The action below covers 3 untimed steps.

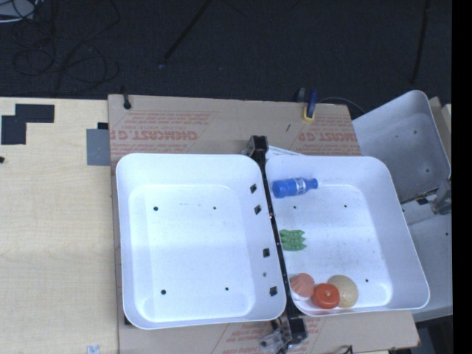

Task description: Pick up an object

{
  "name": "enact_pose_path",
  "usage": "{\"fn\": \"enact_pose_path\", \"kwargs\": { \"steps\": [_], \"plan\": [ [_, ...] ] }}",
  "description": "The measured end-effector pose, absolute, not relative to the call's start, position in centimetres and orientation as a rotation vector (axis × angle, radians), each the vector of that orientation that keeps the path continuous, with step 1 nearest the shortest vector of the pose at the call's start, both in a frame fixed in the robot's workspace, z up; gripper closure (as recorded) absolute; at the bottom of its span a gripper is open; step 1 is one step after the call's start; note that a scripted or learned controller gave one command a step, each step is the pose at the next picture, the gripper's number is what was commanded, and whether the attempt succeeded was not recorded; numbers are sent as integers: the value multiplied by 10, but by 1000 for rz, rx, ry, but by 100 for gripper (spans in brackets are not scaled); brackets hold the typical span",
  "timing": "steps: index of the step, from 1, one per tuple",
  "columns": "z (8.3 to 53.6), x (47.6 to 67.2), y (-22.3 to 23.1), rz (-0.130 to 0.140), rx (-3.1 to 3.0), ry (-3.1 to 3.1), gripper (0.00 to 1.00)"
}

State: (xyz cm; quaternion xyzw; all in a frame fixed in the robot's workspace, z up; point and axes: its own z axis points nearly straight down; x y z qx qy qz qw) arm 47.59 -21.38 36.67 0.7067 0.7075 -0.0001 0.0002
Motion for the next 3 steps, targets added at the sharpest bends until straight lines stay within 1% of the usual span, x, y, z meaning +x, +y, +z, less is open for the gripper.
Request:
{"fn": "enact_pose_path", "kwargs": {
  "steps": [2, 3],
  "plan": [
    [348, 476, -213, -3, 2224, 2221, 100],
    [352, 476, -214, -1, 2223, 2221, 100]
  ]
}}
